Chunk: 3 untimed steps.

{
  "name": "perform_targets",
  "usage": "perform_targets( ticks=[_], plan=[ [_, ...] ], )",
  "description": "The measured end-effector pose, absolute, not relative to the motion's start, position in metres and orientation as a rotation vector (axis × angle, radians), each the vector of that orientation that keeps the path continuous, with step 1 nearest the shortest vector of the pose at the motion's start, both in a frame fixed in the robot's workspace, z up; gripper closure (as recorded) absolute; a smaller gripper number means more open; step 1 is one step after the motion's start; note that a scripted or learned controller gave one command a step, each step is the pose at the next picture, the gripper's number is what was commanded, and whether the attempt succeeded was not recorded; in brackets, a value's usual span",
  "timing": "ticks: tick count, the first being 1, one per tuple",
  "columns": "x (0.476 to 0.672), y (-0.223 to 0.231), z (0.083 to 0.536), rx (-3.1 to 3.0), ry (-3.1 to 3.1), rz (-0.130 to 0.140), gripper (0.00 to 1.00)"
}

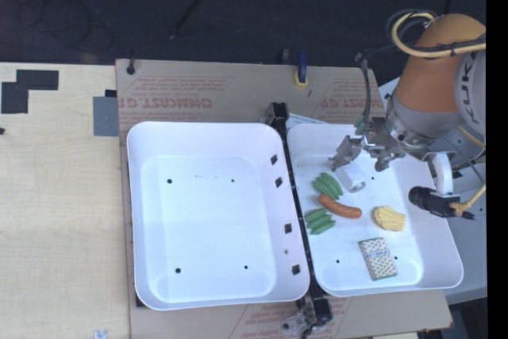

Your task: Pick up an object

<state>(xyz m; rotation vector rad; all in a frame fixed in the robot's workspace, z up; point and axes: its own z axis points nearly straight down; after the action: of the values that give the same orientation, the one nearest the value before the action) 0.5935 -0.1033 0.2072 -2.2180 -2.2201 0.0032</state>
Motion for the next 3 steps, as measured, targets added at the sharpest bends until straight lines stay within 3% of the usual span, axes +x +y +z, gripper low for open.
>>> perform_targets(
  ticks=[1,2,3],
  plan=[
    [0.562,-0.082,0.131,-2.216,-2.212,0.010,0.00],
    [0.596,-0.087,0.085,-2.216,-2.224,0.003,0.00],
    [0.594,-0.088,0.097,-2.222,-2.215,0.005,1.00]
  ],
)
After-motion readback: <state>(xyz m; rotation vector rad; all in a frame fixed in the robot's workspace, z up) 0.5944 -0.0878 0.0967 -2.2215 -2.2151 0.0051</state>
